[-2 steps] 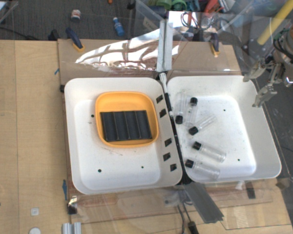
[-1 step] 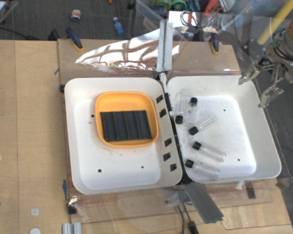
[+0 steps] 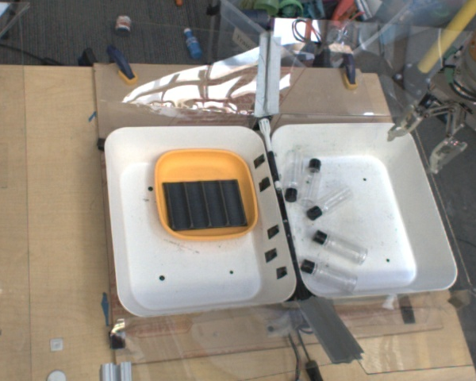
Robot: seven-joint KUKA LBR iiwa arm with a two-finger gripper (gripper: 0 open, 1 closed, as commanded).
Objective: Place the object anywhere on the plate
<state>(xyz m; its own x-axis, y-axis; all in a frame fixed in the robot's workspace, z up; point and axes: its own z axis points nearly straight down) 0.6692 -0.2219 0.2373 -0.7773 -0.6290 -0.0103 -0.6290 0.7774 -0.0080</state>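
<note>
I am seeing the fingers (image 3: 419, 137) hanging spread and holding nothing at the right bin's (image 3: 428, 244) two o'clock corner, the vials (image 3: 325, 201) lying toward eight o'clock from them, the plate (image 3: 165, 169) farther at nine.

Clear vials (image 3: 327, 200) beside orange plate (image 3: 205, 161)

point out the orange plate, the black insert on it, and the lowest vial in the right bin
orange plate (image 3: 168, 165): camera view, bare upper-left rim
black insert (image 3: 205, 205): camera view, its middle
lowest vial (image 3: 333, 275): camera view, clear body
</note>
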